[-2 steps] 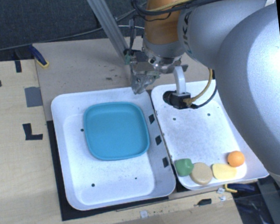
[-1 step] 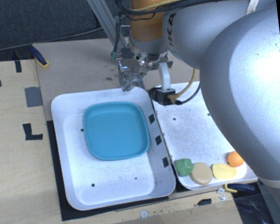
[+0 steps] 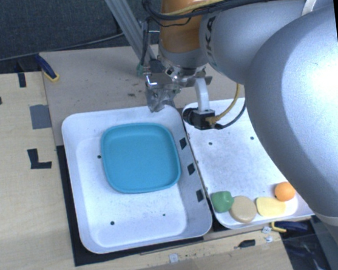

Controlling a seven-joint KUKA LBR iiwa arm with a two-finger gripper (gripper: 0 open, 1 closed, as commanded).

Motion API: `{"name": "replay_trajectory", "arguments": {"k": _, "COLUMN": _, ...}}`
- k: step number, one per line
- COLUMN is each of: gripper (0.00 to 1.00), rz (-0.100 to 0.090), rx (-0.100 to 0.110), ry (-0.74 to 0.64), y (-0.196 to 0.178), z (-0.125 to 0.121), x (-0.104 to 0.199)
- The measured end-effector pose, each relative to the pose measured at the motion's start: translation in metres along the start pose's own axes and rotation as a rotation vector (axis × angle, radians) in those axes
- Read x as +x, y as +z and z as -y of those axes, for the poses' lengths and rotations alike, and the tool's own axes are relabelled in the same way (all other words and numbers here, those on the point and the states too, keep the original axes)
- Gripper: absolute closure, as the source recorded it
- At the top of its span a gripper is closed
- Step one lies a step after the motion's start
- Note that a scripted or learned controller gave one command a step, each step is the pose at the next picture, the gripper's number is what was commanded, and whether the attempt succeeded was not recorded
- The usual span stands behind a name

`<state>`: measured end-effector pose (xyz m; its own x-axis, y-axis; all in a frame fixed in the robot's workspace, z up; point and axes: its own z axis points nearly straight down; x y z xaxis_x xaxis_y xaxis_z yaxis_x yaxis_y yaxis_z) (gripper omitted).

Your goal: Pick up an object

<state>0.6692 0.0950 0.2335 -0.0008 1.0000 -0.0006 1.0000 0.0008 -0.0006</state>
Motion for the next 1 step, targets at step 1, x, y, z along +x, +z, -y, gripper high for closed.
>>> {"name": "replay_trajectory", "arguments": {"k": 1, "gripper": 0.0, "rz": 0.0, "rx": 0.0, "ry": 0.0, "y": -0.0001, "z": -0.0001, "x": 0.0002}}
